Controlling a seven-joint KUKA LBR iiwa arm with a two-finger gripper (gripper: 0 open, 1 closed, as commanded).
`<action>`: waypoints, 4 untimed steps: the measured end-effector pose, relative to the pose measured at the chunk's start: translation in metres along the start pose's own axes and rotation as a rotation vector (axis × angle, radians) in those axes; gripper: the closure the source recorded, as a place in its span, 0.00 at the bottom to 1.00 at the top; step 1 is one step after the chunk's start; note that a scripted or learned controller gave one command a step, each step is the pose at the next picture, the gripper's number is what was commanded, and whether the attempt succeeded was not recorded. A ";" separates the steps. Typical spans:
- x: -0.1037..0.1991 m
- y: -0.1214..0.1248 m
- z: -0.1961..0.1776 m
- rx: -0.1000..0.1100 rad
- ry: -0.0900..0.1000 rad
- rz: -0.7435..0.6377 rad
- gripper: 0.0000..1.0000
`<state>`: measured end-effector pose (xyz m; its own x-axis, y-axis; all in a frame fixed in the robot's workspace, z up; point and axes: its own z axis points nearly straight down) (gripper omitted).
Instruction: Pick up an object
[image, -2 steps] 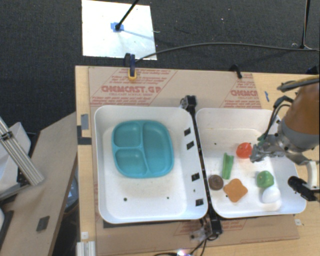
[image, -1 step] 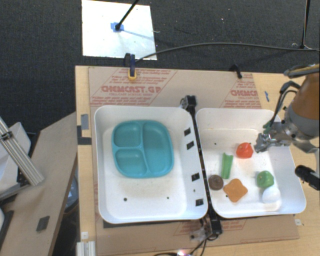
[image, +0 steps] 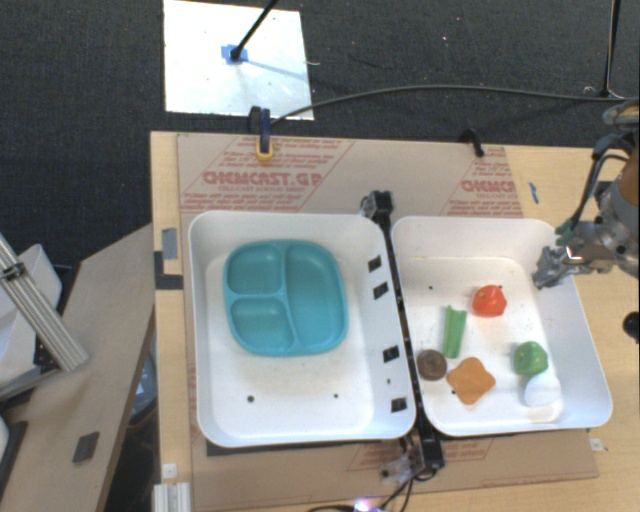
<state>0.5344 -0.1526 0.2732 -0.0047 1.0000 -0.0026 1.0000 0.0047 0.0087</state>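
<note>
Hand (image: 553, 268): at the right edge of the frame, over the upper right rim of the right bin (image: 470, 232); opening too small and blurred to tell; nothing visibly between the fingers.
Nearest thing: red tomato-like toy (image: 489, 300), in the upper middle of the right bin, down and to the left of the hand, near but apart from it.
Other candidates: green round toy (image: 530, 356), almost straight below the hand in the frame, farther off than the red one; white piece (image: 541, 390) just beneath it at the lower right corner; orange piece (image: 470, 379) and brown round piece (image: 431, 364) toward the lower middle.
Green stick (image: 454, 331): long axis running nearly up and down the frame, slightly tilted, left of the red toy.
Left bin (image: 290, 225): teal divided plate (image: 285, 297), well apart from the hand, across the divider.
Deciding relation: likely a short reach leftward and downward in the frame to the red toy; judged the easiest target, standing clear of its neighbours.
</note>
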 end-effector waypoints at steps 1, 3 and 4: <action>0.052 0.020 -0.003 0.004 0.004 -0.005 1.00; 0.162 0.043 0.016 0.009 0.004 -0.005 1.00; 0.221 0.050 0.020 0.007 0.005 -0.006 1.00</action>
